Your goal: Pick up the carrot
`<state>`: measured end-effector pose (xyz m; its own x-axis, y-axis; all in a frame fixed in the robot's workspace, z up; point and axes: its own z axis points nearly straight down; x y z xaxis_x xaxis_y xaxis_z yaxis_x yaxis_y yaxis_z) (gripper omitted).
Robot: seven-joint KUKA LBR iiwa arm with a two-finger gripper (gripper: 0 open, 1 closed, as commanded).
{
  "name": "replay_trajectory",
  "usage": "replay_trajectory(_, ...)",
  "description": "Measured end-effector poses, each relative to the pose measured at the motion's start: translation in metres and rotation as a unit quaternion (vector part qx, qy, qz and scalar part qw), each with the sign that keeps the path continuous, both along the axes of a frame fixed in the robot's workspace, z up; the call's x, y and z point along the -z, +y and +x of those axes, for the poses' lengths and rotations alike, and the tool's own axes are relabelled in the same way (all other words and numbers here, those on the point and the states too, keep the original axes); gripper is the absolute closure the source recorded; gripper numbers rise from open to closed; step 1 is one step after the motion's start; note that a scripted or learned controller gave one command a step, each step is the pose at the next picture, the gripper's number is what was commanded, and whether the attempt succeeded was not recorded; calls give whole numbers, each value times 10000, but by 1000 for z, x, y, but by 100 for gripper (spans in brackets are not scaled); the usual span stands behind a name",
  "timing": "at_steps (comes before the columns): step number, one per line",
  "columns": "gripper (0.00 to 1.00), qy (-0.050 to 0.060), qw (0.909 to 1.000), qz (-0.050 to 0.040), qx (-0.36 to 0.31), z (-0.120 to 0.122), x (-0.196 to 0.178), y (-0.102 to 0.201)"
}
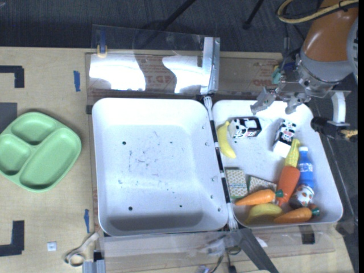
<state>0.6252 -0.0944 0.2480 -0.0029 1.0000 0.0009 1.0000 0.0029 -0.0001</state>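
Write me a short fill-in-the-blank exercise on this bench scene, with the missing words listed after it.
1. The carrots lie in the ____ of the two white bins.
2. The plate on the bench beside the bins is coloured ____.
3. The banana lies against the right bin's ____ wall.
4. The gripper hovers over the right bin's ____ end.

Missing words: right; green; left; far
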Motion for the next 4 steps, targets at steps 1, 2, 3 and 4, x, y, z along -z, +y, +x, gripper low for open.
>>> replay_trajectory(1,0,-4,9980,-3,-633,42,96,-19)
replay_trajectory(2,0,-103,9880,-29,-1540,48,130,-9)
replay_trajectory(3,0,-243,9755,-44,-2185,29,138,-29)
replay_trajectory(4,0,-55,9840,158,-1776,50,142,-90)
